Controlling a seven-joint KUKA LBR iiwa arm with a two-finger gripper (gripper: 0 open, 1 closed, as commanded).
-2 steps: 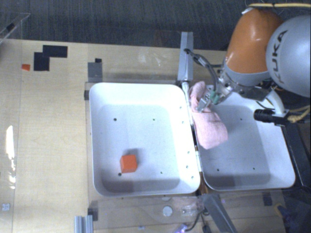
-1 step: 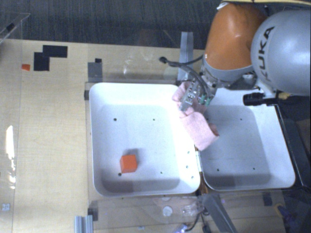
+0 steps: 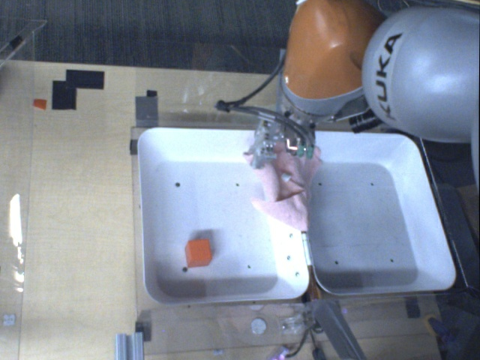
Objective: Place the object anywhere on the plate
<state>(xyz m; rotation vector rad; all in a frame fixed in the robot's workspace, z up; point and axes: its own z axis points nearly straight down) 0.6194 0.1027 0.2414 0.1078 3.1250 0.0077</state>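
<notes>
A small orange block [image 3: 199, 253] lies on the floor of the left bin [image 3: 161, 201], near its front left corner. A pale pink plate [image 3: 291, 199] rests at the right side of that bin, against the divide between the two bins; its upper part is hidden by the arm. My gripper [image 3: 282, 150] hangs over the plate's far end, well to the upper right of the block and apart from it. Nothing orange is seen at the gripper.
The right bin [image 3: 375, 223] lies under the arm's grey and orange wrist [image 3: 330, 43]. A cable [image 3: 247, 100] loops out to the left of the wrist. Black markers [image 3: 75, 87] and a small orange tag [image 3: 40, 104] sit on the bench, far left.
</notes>
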